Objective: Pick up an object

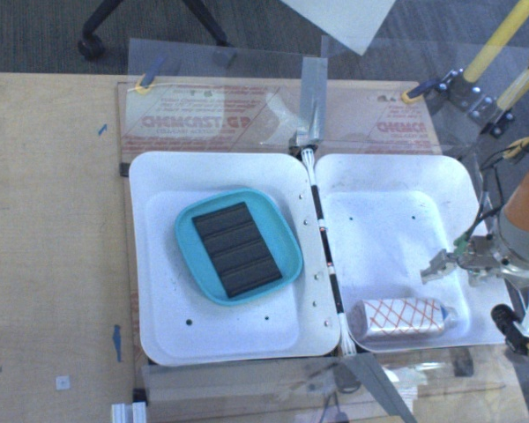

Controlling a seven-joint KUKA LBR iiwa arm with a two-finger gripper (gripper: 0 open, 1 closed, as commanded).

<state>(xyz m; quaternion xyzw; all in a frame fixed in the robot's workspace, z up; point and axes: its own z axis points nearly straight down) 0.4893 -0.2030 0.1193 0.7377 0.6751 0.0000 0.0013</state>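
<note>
Grey metal, the gripper is hanging over the right bin near its right wall, holding nothing; how wide it is standing I cannot tell. Just near of it, a red-checked white packet is lying along the near wall. A teal plate bearing a dark ridged block is sitting in the left bin.

The arm reaches in from the right edge, orange band above the wrist, its pincer extended leftward and low at mid-height of the view.
</note>
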